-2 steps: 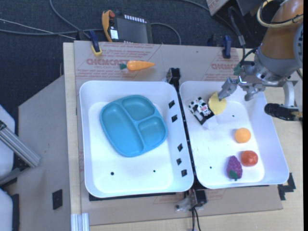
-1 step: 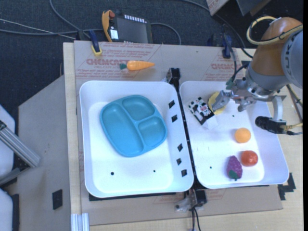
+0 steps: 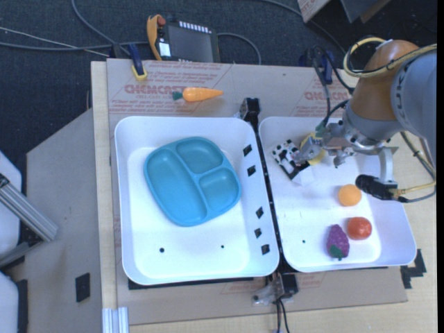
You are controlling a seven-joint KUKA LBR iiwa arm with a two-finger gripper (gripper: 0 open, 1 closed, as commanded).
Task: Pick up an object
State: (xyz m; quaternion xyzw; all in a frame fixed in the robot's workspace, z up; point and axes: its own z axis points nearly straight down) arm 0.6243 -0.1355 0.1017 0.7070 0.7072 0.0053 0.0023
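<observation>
Reaching low into the right bin, the gripper sits in its upper left part, near the divider, so the step in hand looks like the approach to a grasp. Whether the jaws are spread or clenched I cannot tell; nothing is plainly seen between them. The orange ball, the tomato and the purple fruit lie apart from it, toward the bin's lower right. The next move calls for centring over one of these.

Orange ball, tomato, purple grapes — all loose (near corner) — right bin.
</observation>
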